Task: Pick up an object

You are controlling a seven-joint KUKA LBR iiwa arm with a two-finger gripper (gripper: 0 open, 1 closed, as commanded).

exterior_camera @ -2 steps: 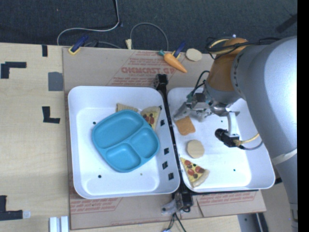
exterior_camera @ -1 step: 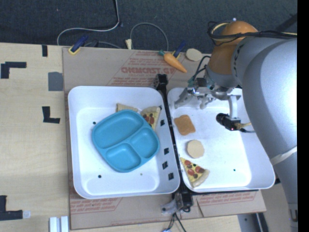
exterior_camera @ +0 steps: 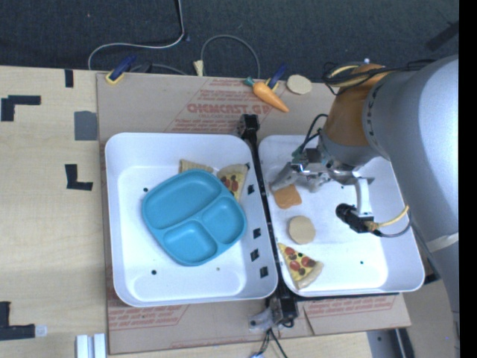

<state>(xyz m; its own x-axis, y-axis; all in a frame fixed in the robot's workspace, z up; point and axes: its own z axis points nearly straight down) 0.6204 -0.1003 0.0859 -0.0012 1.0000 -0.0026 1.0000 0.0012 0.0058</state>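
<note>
- A pale wooden bench (exterior_camera: 45,222) bears a brown cardboard sheet with red print (exterior_camera: 216,107); beyond the far edge lies dark blue-grey carpet (exterior_camera: 261,13) crossed by thin white cables (exterior_camera: 179,21).
- Two shallow white plastic bins sit side by side on the cardboard: the left bin (exterior_camera: 127,274) and the right bin (exterior_camera: 373,274), touching along a black clamp rail (exterior_camera: 257,192).
- In the left bin: one light-blue plastic plate with three compartments (exterior_camera: 194,216), lying over two toy food pieces at its far right edge, of which one pizza-like slice (exterior_camera: 234,179) peeks out.
- In the right bin: one orange-tan toy bread chunk (exterior_camera: 288,196), one round beige toy biscuit (exterior_camera: 302,230) just nearer, and one toy pizza slice with red dots (exterior_camera: 300,265) at the near left corner.
- Outside the bins, on the far cardboard: one orange toy carrot (exterior_camera: 270,97) and one beige disc (exterior_camera: 299,85).
- The grey arm's gripper (exterior_camera: 292,171) hangs over the right bin's far left part, just above the bread chunk; whether it grips anything cannot be told.
</note>
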